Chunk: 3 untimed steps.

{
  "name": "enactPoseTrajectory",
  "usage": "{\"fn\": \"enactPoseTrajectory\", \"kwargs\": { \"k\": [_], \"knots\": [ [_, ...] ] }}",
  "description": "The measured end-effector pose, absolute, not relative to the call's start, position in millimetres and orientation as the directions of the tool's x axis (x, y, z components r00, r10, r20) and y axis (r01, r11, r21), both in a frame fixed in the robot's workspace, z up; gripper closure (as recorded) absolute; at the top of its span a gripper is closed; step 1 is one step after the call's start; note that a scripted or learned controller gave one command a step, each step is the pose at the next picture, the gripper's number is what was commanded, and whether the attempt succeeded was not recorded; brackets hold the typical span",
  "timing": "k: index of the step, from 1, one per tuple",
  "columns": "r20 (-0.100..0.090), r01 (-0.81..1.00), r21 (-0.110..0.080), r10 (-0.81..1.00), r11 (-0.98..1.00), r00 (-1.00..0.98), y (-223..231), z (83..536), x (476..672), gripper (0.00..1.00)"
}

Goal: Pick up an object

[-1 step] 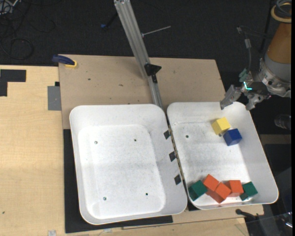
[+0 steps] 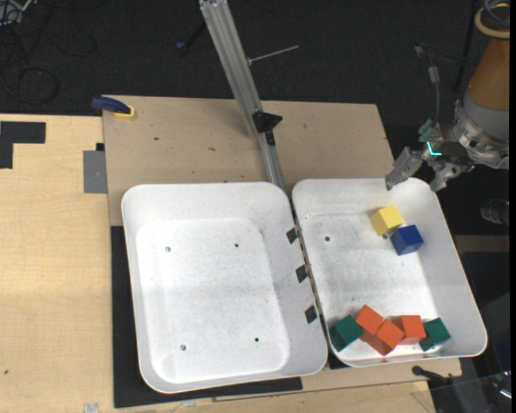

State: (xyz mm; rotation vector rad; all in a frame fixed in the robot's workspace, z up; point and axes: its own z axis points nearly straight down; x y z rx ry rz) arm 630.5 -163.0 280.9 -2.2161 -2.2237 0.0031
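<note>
Jaws [image 2: 421,172] stand apart with nothing between them, one grey finger [image 2: 402,169] reaching left over the top right rim of the right bin [image 2: 464,275], the other lying toward the arm's side. They hang from the grey wrist, which comes in from the right edge under the orange band [image 2: 490,74].

Just below and left of the jaws, on the floor of the right bin, sits a yellow block [image 2: 384,220]. It touches, or very nearly touches, a blue block [image 2: 406,239] at its lower right; the pair forms a short row whose long axis runs diagonally from upper left to lower right. Each of the two looks roughly cubic, so neither shows a clear long axis of its own.

Well apart from these, along the near wall of the same bin, lies a packed cluster: a green block [image 2: 346,329] at the left, two orange blocks [image 2: 370,320] [image 2: 383,337] beside it, a third orange block [image 2: 410,326], and another green block [image 2: 434,332] at the right end. The cluster runs left to right along the wall.

The left bin [image 2: 208,284] lies beside the right one, their rims meeting at black clips [image 2: 301,273]. Both rest on the desk [image 2: 43,256]. A slanted aluminium rail [image 2: 239,76] rises behind the bins.
</note>
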Motion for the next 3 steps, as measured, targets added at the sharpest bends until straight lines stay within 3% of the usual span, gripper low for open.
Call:
{"fn": "enactPoseTrajectory", "kwargs": {
  "k": [3],
  "knots": [
    [0.002,1.0,-0.01,1.0,-0.001,0.001,-157,110,621.8,0.0]
  ]
}}
